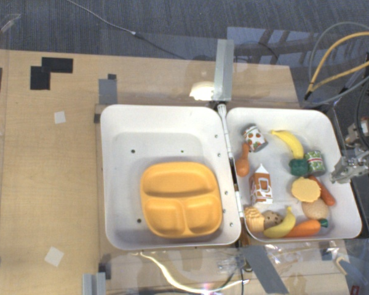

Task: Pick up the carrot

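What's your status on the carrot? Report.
Hand at right bin's right edge, holding nothing. Carrot near front wall. Banana touching it.

The carrot (305, 228) is being hemmed in by a banana (281, 224) and a potato (315, 209); open room is being left above.

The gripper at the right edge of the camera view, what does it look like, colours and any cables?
The gripper is a small pale grey metal piece at the right bin's rim. Above it sit more grey metal parts, with dark cables and yellow hoses looping overhead. Its finer detail is too blurred to tell.
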`<state>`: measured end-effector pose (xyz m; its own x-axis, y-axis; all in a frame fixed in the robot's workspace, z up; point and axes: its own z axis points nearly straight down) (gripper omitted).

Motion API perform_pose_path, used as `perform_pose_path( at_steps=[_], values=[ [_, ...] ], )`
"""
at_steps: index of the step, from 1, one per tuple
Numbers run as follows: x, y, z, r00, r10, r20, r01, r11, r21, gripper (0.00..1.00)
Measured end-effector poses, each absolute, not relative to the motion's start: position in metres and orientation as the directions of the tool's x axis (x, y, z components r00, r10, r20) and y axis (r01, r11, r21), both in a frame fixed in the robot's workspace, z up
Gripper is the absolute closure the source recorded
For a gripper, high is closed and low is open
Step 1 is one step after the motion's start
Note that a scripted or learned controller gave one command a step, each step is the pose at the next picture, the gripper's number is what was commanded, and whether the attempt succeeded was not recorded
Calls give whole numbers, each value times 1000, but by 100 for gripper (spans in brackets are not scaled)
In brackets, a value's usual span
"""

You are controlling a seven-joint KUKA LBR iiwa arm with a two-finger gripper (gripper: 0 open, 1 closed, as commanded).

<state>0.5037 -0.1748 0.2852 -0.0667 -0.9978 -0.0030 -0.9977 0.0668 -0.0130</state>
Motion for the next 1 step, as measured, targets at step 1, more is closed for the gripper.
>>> perform_pose_path(
  at_steps=[1],
  values=[
    [489,-164,302,240,-971,2,-971,-240,-9,100]
  ],
)
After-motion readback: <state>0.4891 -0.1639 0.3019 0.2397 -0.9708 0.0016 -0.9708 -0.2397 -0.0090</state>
